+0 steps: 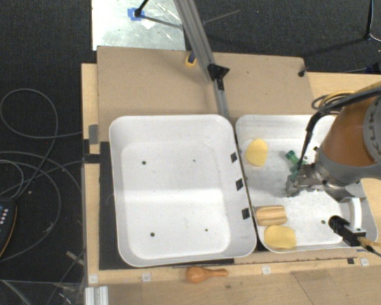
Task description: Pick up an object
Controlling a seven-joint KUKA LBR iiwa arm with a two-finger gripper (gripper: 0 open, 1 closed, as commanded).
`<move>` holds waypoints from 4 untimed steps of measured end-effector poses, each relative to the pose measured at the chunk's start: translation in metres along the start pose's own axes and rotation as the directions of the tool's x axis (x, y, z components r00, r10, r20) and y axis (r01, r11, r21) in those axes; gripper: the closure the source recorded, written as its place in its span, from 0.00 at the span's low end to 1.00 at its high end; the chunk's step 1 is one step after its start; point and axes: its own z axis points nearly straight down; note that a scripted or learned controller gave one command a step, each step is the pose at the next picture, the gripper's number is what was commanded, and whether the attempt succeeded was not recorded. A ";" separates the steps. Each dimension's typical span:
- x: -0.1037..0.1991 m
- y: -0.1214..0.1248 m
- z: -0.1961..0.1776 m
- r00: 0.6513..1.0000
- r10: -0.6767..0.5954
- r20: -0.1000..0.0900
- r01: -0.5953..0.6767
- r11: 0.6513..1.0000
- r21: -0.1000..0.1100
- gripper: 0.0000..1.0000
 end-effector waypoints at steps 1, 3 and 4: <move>0.002 0.012 -0.052 1.000 -0.006 0.002 0.006 1.000 -0.004 1.00; 0.004 0.022 -0.113 1.000 -0.007 0.001 0.007 1.000 0.001 1.00; 0.041 0.052 -0.115 1.000 -0.010 -0.001 0.010 1.000 -0.001 1.00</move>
